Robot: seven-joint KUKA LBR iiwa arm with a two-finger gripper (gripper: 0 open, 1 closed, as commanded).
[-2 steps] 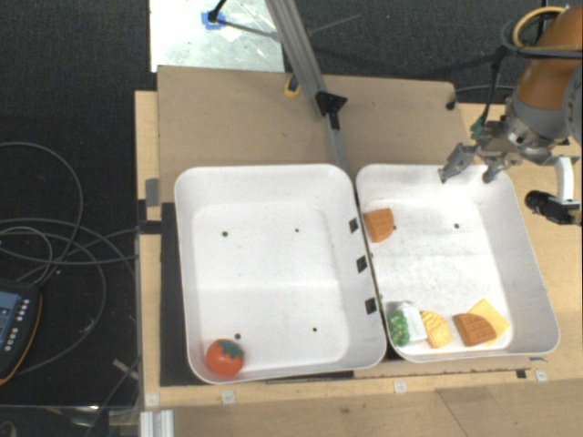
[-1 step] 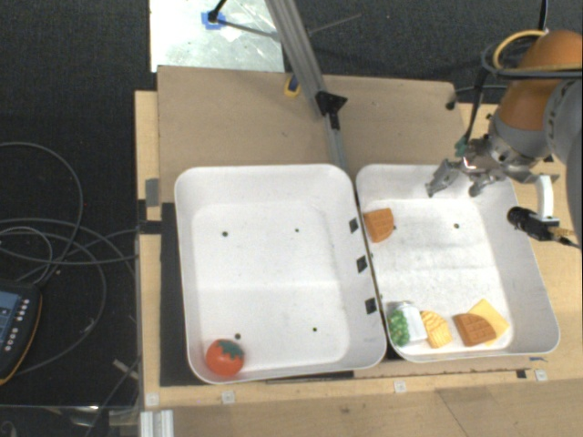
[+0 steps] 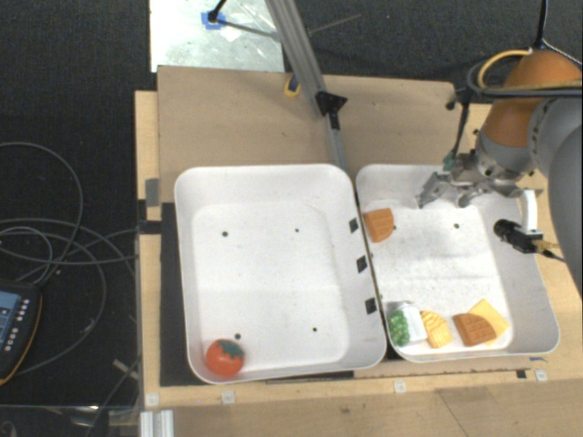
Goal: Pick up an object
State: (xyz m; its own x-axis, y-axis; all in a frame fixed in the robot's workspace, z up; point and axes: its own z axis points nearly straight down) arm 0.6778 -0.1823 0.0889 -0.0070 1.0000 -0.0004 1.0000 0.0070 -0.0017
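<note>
My gripper (image 3: 448, 195) hangs over the far right part of the right bin (image 3: 455, 244), fingers spread open with nothing between them. An orange wedge (image 3: 379, 224) lies by that bin's left wall, to the left of the gripper and a little nearer the front. Along the front wall sit a green and white piece (image 3: 401, 324), a yellow-orange piece (image 3: 436, 329), a brown waffle-like piece (image 3: 471, 330) and a yellow block (image 3: 491, 314). A red tomato (image 3: 224, 357) rests in the front left corner of the left bin (image 3: 264, 244).
A grey pole (image 3: 301, 44) slants down from the top and ends at the seam between the bins. A black fitting (image 3: 516, 235) sticks out by the right bin's right rim. Cables (image 3: 55, 235) lie on the floor at left.
</note>
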